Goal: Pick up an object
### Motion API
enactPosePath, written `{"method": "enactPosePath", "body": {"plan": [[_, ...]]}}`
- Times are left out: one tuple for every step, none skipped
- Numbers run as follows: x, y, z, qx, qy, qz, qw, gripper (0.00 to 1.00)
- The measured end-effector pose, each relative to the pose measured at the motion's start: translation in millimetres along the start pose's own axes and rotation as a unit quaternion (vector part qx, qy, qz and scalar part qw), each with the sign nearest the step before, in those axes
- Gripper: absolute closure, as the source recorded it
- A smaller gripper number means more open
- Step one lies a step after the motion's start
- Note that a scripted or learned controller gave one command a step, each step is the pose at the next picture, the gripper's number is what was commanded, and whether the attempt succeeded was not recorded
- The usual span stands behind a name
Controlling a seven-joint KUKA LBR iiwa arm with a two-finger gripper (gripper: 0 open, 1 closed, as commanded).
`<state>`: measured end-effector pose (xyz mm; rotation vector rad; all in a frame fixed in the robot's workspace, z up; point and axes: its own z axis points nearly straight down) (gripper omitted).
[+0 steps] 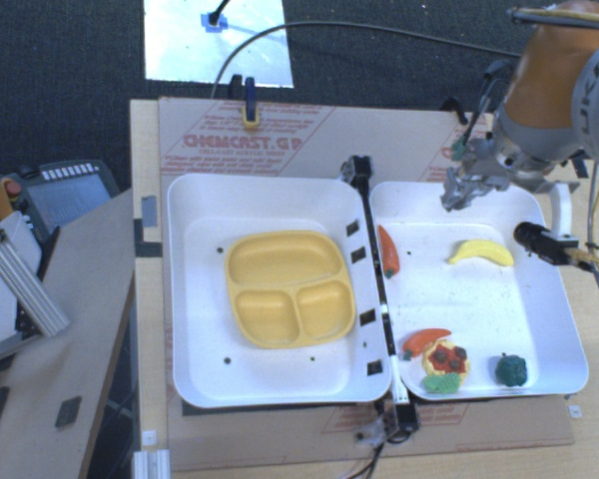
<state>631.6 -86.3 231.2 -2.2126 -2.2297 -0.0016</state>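
Above right bin (554,297), hand (457,196) blurred, grip state unclear; banana (481,252) just below.

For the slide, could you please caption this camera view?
Gripper above the right bin near a toy banana; yellow divided tray in the left bin.

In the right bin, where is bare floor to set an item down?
Open floor lies mid-bin, between the banana, the red pepper and the pizza toy. The near edge is crowded: pizza toy, green piece.
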Motion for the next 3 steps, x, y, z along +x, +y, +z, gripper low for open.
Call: {"method": "enactPosePath", "body": {"plan": [[61,-19,0,0.0,0.001,-0.001,1.0,1.0],[105,-37,-4,0.0,0.001,-0.001,1.0,1.0],[158,-51,-10,0.0,0.0,-0.001,1.0,1.0]]}}
